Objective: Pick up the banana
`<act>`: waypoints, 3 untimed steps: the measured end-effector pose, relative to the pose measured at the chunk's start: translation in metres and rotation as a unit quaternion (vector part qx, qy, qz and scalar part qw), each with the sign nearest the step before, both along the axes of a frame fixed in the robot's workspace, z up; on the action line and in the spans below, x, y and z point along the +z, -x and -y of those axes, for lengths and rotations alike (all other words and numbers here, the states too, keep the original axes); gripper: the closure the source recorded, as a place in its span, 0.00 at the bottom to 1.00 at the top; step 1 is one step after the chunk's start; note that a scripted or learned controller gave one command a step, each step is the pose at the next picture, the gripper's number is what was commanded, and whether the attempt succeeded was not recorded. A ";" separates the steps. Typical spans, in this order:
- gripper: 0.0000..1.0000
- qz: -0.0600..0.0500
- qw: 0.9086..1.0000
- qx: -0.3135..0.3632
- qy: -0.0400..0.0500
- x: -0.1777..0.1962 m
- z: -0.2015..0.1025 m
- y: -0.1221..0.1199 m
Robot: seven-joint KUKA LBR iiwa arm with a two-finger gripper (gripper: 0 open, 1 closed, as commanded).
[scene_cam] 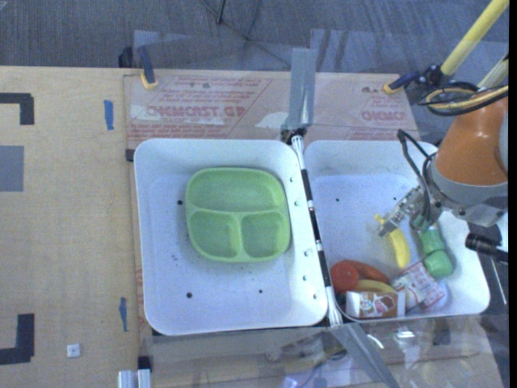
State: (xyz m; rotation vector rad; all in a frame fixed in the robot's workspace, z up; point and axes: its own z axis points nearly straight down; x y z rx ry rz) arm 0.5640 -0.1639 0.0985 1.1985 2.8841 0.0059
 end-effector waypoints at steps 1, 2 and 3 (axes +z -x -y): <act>0.00 0.000 1.000 0.000 0.000 0.000 0.000 0.000; 1.00 0.001 1.000 -0.001 0.000 0.009 0.000 0.000; 1.00 -0.009 0.994 -0.112 -0.003 0.184 0.027 0.027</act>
